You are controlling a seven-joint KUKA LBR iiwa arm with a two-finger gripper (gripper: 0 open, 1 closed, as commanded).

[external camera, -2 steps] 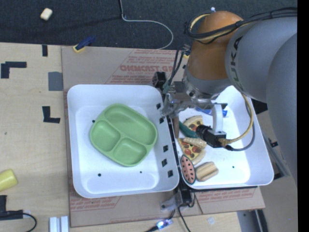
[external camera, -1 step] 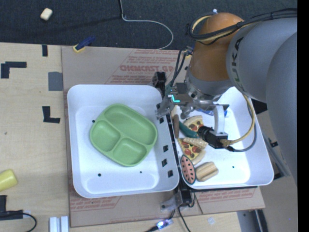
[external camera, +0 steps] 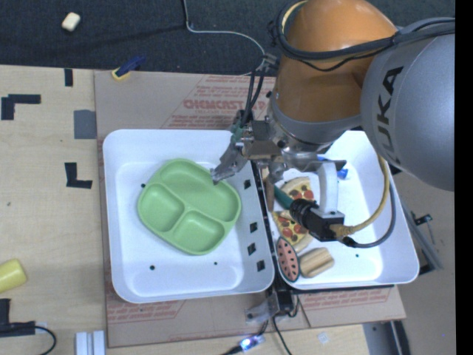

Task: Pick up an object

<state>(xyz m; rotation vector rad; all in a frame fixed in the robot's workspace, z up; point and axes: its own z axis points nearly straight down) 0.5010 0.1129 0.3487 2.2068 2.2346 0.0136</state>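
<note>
While the tool is poised at frame centre over the green plate, nothing is seen lifted. Whether it is apart or together cannot be told; the pick is judged undone

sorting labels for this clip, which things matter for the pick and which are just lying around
In play: gripper, green divided plate, pizza slice, bread roll, both in the right bin.
Lying about: yellow object, blue clip, white cube.

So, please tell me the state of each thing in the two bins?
Green divided plastic plate: upright, flat in the left bin, nothing on it.
Toy pizza slices: lying flat, right bin.
Tan toy bread roll: lying on its side.
</note>
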